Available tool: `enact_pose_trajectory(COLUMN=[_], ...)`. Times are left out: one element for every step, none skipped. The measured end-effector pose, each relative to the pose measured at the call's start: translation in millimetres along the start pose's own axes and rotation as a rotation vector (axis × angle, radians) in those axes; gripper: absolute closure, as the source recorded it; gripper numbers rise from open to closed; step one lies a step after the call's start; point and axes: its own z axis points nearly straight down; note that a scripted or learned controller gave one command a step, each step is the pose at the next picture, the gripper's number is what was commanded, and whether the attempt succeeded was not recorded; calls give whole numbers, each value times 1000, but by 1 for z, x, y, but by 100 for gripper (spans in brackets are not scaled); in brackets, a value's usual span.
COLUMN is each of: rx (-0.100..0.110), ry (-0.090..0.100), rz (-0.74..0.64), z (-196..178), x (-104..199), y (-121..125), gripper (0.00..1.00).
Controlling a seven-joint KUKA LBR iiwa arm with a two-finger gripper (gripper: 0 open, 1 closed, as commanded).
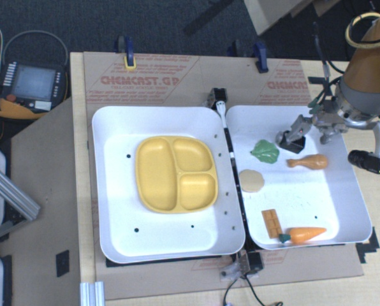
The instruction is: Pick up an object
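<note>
Your claw [294, 137] hangs low over the far part of the right bin [343, 199], reaching in from the arm [367, 69] at the right; you cannot tell from here whether it is wide or narrow, and nothing shows between its tips

Count the loose things and you get five, one of each, all in that right bin. One green leafy piece [265, 150] lies just beside the claw, on its left and a little nearer to you. One tan drumstick [308, 162] lies just below the claw, toward the near side. One pale round disc [252, 181] sits further to the claw's left, near the wall between the bins. One brown wafer bar [271, 222] and one orange carrot [303, 234] lie well apart from the claw at the near edge, close to each other

Two white bins stand side by side on the bench [81, 171]. The left bin [113, 171], well to the claw's left, holds one yellow divided plate [176, 173] with three compartments

Red lettering on the board behind the bins reads "CHEMCAST GP" [139, 80], and you can see it repeated, partly hidden, behind the right bin. Two blue clamps [129, 51] grip the far edge of that board
</note>
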Motion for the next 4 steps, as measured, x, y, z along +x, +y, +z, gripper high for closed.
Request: enact_pose_trajectory(rx=[-15, -9, -8, -16], ry=[-3, -1, 0, -3], rz=[-3, -3, -3, -3], z=[-9, 33, 87, 73], x=[1, 1, 2, 1], y=[3, 2, 1, 3], gripper=[0, 0, 0, 100])
